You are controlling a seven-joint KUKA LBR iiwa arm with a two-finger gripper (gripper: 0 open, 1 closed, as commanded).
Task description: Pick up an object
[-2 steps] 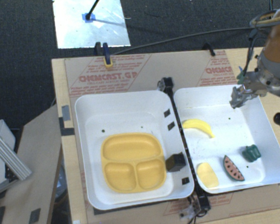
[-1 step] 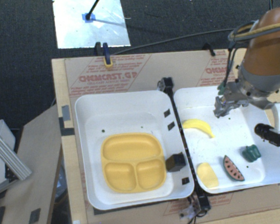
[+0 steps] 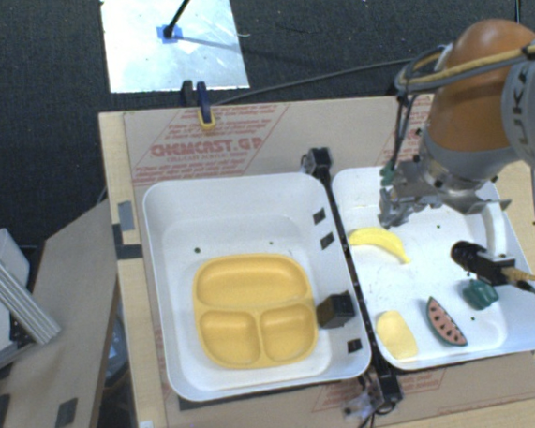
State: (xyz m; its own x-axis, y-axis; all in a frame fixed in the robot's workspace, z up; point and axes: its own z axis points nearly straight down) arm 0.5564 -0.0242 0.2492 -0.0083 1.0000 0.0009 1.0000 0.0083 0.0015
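My gripper (image 3: pixel 394 213) hangs over the right bin (image 3: pixel 523 329), near its back left part, just above and to the right of a yellow banana (image 3: pixel 378 243). Nothing shows between its fingers, and I cannot make out how they stand. A pale yellow block (image 3: pixel 397 334) lies at the bin's front left. Beside it, further right, rests a watermelon slice (image 3: pixel 444 321). A small teal object (image 3: pixel 480 294) sits right of the slice.
The left bin (image 3: pixel 165 228) holds a yellow divided tray (image 3: pixel 254 309). A black clip (image 3: pixel 335 311) sits on the wall between the bins. The arm's orange and grey body (image 3: pixel 483 103) looms over the right bin's back.
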